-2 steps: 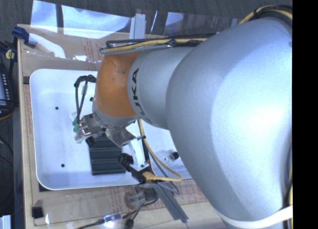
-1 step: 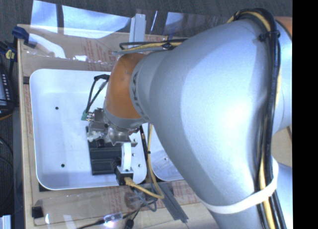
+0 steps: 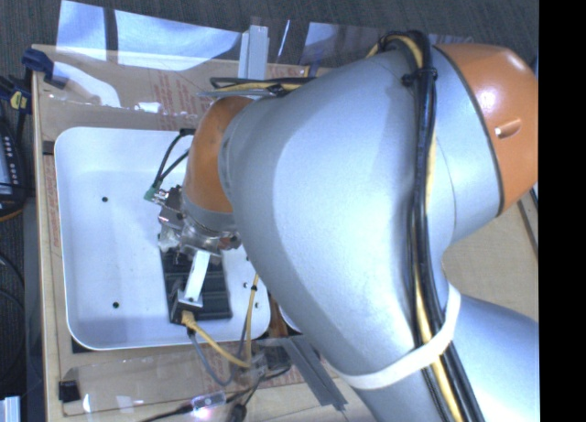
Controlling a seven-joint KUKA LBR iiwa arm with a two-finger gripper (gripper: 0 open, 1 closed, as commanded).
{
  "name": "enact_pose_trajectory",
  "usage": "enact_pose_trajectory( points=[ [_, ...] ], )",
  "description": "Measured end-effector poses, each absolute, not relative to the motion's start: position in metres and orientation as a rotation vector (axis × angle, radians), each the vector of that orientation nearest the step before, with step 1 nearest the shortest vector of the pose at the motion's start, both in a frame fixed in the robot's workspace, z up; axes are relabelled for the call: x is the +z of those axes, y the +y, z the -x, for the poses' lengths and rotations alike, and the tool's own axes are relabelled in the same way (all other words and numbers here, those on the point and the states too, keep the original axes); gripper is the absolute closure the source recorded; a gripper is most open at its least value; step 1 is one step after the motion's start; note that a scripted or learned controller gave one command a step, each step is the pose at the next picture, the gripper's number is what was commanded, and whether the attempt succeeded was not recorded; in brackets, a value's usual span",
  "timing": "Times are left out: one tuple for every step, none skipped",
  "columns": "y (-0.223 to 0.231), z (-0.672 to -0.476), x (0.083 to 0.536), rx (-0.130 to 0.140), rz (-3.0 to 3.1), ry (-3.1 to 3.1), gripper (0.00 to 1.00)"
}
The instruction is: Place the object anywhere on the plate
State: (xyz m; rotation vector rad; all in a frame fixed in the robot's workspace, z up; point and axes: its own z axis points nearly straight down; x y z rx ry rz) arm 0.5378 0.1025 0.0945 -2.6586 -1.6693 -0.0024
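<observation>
**Overhead view of the surface, as seen from my remote station.** Nearest the lens, the grey arm (image 3: 366,200) reaches in from the right and screens everything to the right of the hand. Its large orange joint cap (image 3: 494,127) sits at the upper right, and a bundle of black and yellow cables (image 3: 423,228) runs down its flank.

Lower down, the orange band (image 3: 206,168) above the wrist meets the hand (image 3: 186,239). The hand hangs over the left white bin (image 3: 82,228), toward that bin's right side. The wrist hardware hides its working end, so I cannot tell whether the hand is spread or pressed together, nor whether it pinches anything. A thin green wire (image 3: 167,166) loops just above the hand.

At the near edge, below the hand and past the bin's rim, loose cables (image 3: 229,365) lie on the wooden surface (image 3: 43,228). To the left of the hand, the bin's white floor carries a few small dark dots (image 3: 105,199). I cannot tell where the object or the plate lies.

Farthest off, above the hand, clear plastic sheets (image 3: 146,31) stand along the surface's far edge. A small blue item (image 3: 37,60) sits at the far left corner.
</observation>
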Motion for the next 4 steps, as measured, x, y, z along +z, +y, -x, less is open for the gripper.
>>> enact_pose_trajectory(
  points=[
    [0.141, -0.578, 0.099, 0.005, 2.783, -1.450, 1.00],
    [0.073, -0.599, 0.192, 0.002, 2.492, -1.907, 1.00],
    [0.128, -0.646, 0.139, 0.007, 2.681, -1.634, 1.00],
    [0.148, -0.634, 0.090, 0.013, 2.925, -1.133, 1.00]
  ],
)
